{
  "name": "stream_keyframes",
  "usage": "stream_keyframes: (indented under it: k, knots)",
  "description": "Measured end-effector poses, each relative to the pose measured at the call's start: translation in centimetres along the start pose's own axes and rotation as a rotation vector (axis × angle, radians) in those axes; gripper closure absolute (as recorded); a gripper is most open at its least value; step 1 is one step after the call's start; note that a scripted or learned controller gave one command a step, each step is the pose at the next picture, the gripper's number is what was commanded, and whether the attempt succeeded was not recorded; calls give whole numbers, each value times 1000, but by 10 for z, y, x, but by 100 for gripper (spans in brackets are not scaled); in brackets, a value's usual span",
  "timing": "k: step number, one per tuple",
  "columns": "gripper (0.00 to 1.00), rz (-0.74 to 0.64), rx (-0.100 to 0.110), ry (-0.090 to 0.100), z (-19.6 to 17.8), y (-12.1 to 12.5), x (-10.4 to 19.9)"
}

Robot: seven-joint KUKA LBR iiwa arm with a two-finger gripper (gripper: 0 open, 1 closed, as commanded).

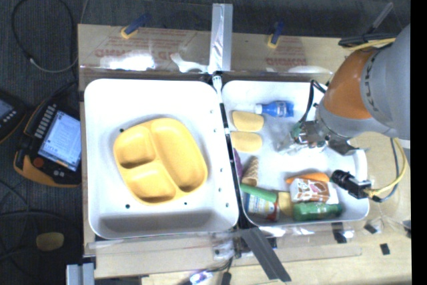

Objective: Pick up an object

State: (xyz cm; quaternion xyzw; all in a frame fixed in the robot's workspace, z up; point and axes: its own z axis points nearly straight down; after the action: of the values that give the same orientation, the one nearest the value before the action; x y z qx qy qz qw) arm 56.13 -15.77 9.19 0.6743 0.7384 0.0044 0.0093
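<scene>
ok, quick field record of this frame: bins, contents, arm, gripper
left bin: yellow divided tray
right bin: blue-capped bottle, two yellow pieces, cone-shaped item, green bottle, orange packet, green item
arm: enters from the right, over the right bin
gripper: low in the right bin's upper middle; finger state not readable
held object: none visible
</scene>
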Motion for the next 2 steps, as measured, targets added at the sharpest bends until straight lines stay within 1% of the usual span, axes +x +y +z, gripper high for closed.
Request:
stream_keyframes:
  k: [1,2]
  knots:
    - [0,2,4,0,2,-2,-1]
    - [0,76,28,6,6,86,-13]
